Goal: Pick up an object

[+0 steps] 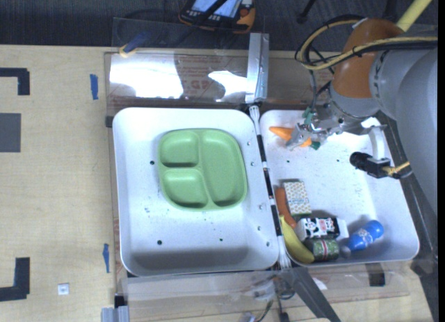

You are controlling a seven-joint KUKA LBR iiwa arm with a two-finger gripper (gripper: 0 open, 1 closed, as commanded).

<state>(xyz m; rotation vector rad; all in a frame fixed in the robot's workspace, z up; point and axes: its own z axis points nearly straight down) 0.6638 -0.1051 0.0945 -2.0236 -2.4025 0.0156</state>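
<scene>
My gripper (pixel 309 133) is low in the far left part of the right bin (pixel 389 202). It sits over the right end of an orange carrot (pixel 281 133) that lies near the bin's far left corner. A bit of orange shows just below the gripper. The gripper's metal parts hide that end of the carrot.
At the right bin's near edge lie a patterned box (pixel 296 197), a cow-print carton (pixel 318 227), a yellow banana (pixel 295 244), a green can (pixel 325 247) and a blue toy (pixel 366 236). The left bin (pixel 139 230) holds a green divided plate (pixel 203 167).
</scene>
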